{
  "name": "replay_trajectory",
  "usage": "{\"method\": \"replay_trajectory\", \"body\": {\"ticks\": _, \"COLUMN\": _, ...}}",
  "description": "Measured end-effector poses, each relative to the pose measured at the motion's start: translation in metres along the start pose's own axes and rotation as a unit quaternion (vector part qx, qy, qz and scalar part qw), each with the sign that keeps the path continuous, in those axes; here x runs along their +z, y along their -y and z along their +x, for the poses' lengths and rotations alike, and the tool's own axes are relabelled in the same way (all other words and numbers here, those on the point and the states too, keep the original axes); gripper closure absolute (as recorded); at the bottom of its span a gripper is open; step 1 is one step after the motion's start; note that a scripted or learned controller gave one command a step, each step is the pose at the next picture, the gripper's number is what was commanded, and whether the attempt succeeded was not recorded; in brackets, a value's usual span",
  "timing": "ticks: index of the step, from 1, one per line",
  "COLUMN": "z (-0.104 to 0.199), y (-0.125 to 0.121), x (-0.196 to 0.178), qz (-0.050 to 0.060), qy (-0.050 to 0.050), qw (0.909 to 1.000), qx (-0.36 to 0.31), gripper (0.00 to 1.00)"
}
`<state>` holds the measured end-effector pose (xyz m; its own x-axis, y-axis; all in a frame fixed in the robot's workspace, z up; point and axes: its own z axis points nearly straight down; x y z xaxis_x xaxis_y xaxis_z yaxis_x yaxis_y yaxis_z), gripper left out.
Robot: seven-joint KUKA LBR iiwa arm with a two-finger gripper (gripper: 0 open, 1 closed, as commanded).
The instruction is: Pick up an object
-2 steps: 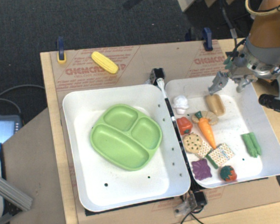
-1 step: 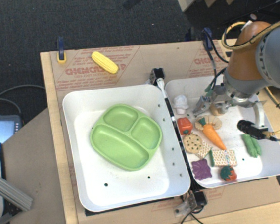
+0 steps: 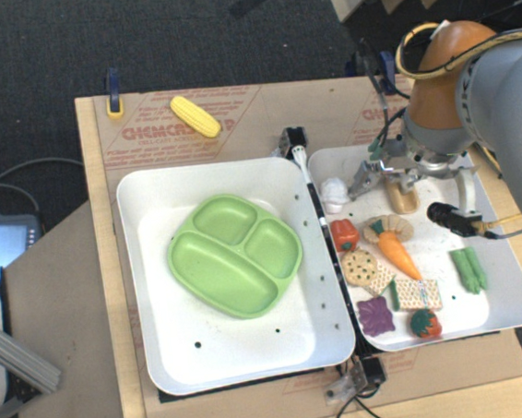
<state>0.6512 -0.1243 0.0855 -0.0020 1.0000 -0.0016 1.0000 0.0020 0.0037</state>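
Note:
The right bin (image 3: 508,312) holds several toy foods: an orange carrot (image 3: 396,253), a red pepper (image 3: 343,235), a spotted cookie (image 3: 360,265), a purple grape bunch (image 3: 376,314), a green pod (image 3: 470,270), a red strawberry (image 3: 426,323) and a small white piece (image 3: 333,189). My gripper (image 3: 399,178) hangs over the far part of this bin. A tan piece (image 3: 403,200) lies directly below it. I cannot tell whether the two touch.
The left bin (image 3: 163,334) holds a green divided plate (image 3: 235,254). A yellow corn cob (image 3: 195,116) lies on the cardboard behind the bins, beside a blue clamp (image 3: 114,103). The grey arm (image 3: 498,86) fills the upper right.

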Motion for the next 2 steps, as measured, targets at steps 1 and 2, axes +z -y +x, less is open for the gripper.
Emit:
{"method": "replay_trajectory", "body": {"ticks": 1, "z": -0.078, "y": 0.013, "x": -0.002, "qz": 0.001, "qy": -0.007, "qw": 1.0000, "qx": 0.002, "gripper": 0.00}}
{"method": "replay_trajectory", "body": {"ticks": 2, "z": -0.078, "y": 0.011, "x": -0.013, "qz": -0.002, "qy": 0.001, "qw": 1.0000, "qx": -0.001, "gripper": 1.00}}
